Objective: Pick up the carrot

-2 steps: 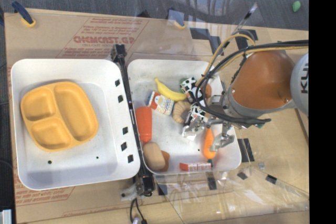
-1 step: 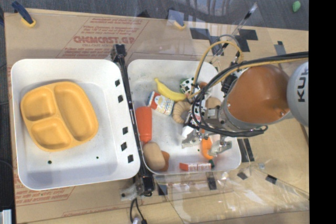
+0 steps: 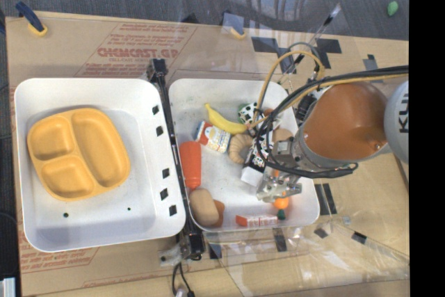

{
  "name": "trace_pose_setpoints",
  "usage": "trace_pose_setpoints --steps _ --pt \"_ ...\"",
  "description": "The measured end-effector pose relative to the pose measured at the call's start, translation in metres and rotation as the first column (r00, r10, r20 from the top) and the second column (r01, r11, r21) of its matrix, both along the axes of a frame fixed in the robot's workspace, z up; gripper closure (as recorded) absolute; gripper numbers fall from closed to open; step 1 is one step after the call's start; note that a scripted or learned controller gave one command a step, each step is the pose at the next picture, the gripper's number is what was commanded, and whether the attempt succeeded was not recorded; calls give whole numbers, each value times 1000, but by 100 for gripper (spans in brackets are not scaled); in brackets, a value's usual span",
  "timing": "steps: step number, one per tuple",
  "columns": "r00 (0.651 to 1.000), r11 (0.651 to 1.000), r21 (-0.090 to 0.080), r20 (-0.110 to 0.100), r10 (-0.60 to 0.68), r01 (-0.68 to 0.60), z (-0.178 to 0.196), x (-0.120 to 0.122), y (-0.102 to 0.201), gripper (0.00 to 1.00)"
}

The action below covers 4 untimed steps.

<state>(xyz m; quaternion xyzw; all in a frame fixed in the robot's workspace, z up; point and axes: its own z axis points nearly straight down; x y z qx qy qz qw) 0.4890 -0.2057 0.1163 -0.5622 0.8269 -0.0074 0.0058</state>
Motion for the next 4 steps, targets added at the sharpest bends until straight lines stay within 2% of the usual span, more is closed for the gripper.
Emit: trace_pose_setpoints --steps 1,2,3,4 --pt "881 881 8 -15 474 -474 -15 45 -2 100" --pt "881 881 10 -16 473 -473 -15 44 -2 0" --pt "746 746 -1 0 666 -666 -21 14 10 0" --pt "705 705 -14 11 709 -709 -18 1 11 0"
